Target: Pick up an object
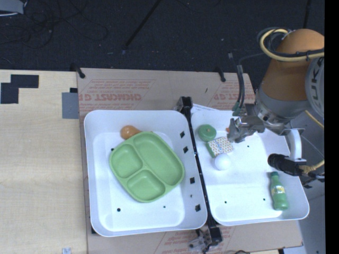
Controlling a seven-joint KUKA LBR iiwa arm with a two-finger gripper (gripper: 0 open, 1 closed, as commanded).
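I see my arm (288, 73) reaching in from the right, orange band up top, grey wrist angled down and left. Gripper (237, 133) sits low over the right bin's upper part. Can't make out much else on it.

A pale wood-grain surface (37, 168) fills the left side, marked near its upper left with dark rectangular patches (18, 86) and a grey square (69, 105). A sheet of brown cardboard (137, 91) printed with reddish lettering lies flat on the surface and reaches out past the upper and lower edges of what rests on it. Beyond the far edge the floor (159, 25) is dark, almost black, with thin cables (37, 12) trailing across it and a pale object at the upper left corner; the light is even and soft.
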